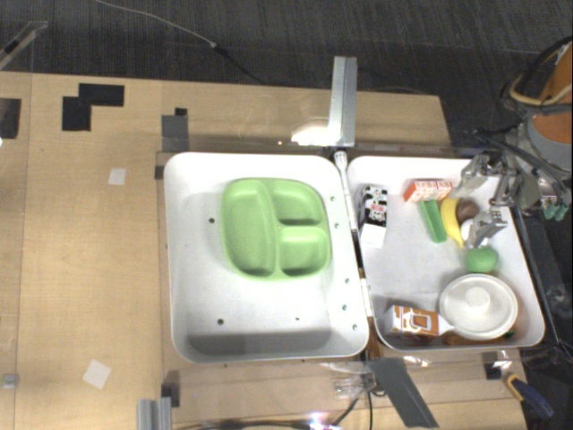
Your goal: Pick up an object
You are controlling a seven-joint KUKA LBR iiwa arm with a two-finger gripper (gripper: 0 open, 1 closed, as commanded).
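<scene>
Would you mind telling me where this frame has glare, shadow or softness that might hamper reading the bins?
In the camera view, a bright glare patch sits on the bench just above the left bin; a grey shadow darkens that bin's lower floor; the gripper over the right bin looks soft, as do the small items beneath it.

- A robotics lab is indicated by a pale wooden bench (pixel 81 267) bearing two shallow white plastic bins (pixel 192 240).
- Metal brackets (pixel 344 101) and loose cables (pixel 134 12) (over dark carpet) are seen.
</scene>
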